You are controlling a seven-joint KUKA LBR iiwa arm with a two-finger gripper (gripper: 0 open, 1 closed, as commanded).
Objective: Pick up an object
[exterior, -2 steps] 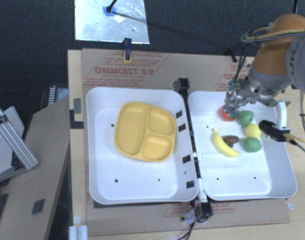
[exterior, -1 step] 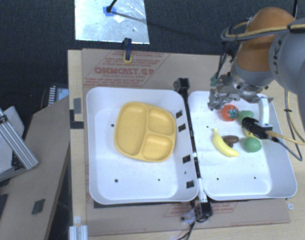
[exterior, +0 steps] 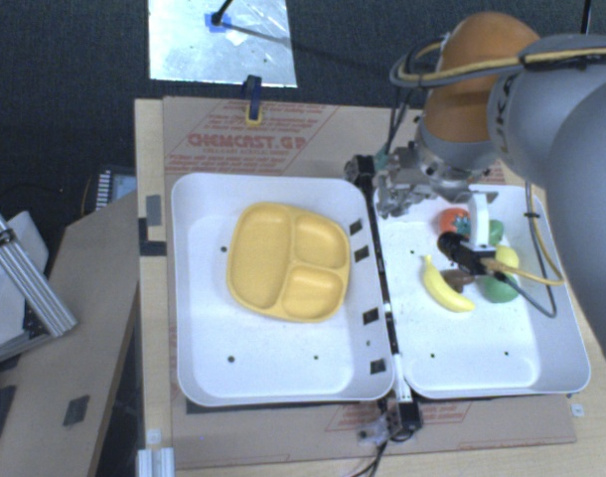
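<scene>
Banana lies near middle of right bin, its open side toward bin's left wall. Gripper hangs over bin's far-left corner; cannot tell if released or clenched, nothing seen held. Green item just beside banana; red item toward bin's far wall. Judgement: descend straight over banana's middle, close across narrow width, keep clear of green neighbour; curved skin may slip.

grey arm reaches in from the right, wrist bent, jaws low
</scene>
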